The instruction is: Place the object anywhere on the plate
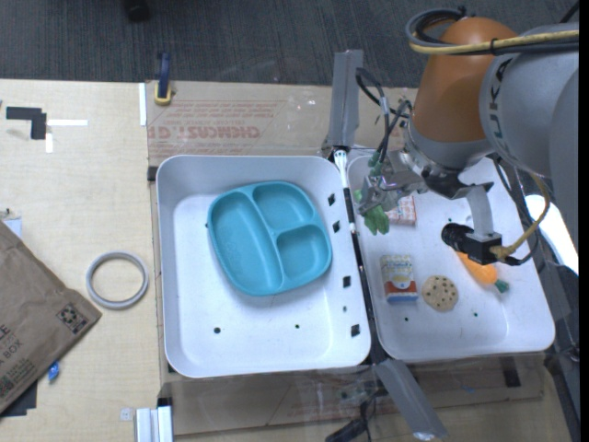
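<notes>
The blue divided plate [269, 236] lies in the left bin [184, 339], a little above its middle. My gripper [377, 196] hovers over the left edge of the right bin [525, 334], close to the divider between the bins. A small green leafy object [375, 218] hangs between its fingertips, and the fingers look shut on it. The gripper and the object are to the right of the plate, apart from it.
In the right bin lie a pinkish packet [403, 212], a small carton [398, 278], a round cookie [441, 293] and an orange carrot-like toy [482, 271]. A tape ring [117, 278] and a brown box [32, 325] sit on the bench at the left.
</notes>
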Tool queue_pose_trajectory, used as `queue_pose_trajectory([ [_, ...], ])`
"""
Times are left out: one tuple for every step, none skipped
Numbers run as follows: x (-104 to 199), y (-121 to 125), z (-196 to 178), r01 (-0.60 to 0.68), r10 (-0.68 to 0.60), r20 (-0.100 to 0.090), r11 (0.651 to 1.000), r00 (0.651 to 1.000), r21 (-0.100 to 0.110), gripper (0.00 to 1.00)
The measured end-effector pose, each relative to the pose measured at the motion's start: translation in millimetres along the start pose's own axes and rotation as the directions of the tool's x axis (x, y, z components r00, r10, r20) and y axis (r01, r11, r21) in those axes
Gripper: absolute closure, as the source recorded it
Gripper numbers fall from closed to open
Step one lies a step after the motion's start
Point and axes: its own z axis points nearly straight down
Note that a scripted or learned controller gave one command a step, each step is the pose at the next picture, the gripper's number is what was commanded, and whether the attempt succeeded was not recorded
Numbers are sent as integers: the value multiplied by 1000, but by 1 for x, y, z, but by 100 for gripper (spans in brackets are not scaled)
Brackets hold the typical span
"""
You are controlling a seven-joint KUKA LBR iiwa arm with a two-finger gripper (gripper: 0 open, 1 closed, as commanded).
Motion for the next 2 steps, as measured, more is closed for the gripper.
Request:
queue_pose_trajectory([
  [59,32,15,144,-144,1,990,990,-2,100],
  [59,32,15,144,-144,1,990,990,-3,0],
])
